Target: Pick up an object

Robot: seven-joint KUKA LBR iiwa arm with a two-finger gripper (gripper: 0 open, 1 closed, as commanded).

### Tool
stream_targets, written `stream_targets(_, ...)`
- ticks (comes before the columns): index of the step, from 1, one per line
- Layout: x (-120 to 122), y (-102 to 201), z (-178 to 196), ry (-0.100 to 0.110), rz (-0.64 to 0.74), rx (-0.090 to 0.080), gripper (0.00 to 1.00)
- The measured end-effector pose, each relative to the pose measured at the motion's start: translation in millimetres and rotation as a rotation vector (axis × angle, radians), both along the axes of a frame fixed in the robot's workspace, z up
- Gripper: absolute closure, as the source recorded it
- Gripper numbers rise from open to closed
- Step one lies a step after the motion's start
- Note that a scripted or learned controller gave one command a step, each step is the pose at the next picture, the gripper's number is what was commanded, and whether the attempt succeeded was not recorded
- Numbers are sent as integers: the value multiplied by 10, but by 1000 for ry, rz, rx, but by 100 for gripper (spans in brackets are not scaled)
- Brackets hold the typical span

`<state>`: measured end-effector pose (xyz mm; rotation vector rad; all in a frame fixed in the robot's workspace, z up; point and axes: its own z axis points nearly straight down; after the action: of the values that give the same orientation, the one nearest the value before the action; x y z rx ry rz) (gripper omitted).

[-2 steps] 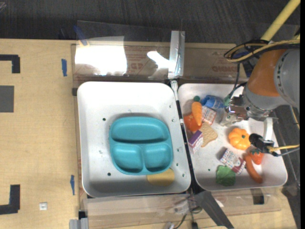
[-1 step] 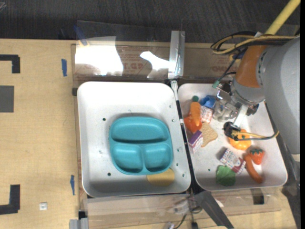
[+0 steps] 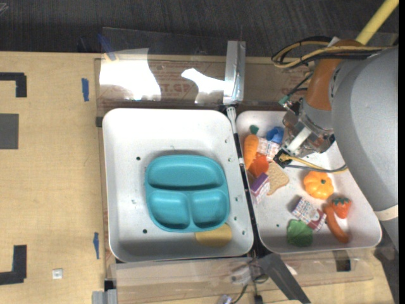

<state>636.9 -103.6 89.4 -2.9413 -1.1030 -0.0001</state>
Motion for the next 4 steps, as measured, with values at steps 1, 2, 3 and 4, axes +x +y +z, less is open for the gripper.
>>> stream_targets(1, 153, 156, 985, -4, -378, 1, 100)
stream_targets(2, -19, 151, 1622, -6, -388, 1, 100)
stream_targets(3, -241, -166, 2176, -2, -513, 0, 100)
stream_targets(4, -412, 487, 969, 9, -159, 1, 100)
